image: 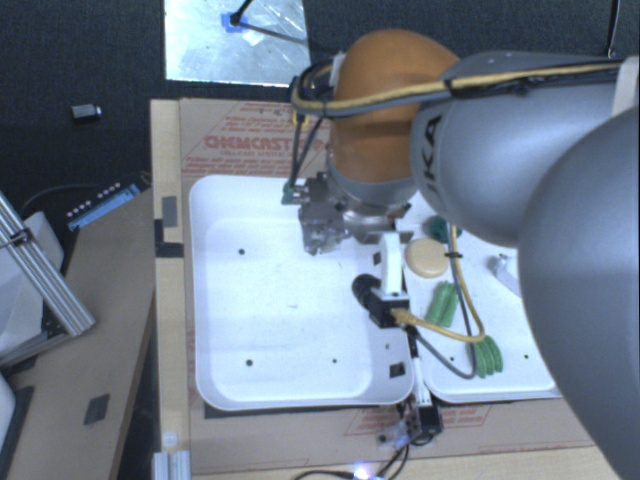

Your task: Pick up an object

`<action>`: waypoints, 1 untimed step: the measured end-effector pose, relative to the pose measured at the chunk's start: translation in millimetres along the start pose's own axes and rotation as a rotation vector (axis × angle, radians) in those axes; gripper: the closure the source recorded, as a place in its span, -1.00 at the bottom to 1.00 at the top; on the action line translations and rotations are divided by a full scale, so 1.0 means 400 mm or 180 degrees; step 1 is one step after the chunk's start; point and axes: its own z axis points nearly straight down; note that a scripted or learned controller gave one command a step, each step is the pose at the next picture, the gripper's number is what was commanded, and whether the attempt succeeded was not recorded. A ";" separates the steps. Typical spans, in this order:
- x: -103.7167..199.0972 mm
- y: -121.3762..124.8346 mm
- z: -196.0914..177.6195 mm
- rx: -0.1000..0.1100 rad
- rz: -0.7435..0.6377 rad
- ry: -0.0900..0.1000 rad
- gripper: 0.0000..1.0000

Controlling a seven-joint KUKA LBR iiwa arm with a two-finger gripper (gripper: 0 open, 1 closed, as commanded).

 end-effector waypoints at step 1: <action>0.173 -0.064 -0.027 -0.0043 -0.0010 0.0010 1.00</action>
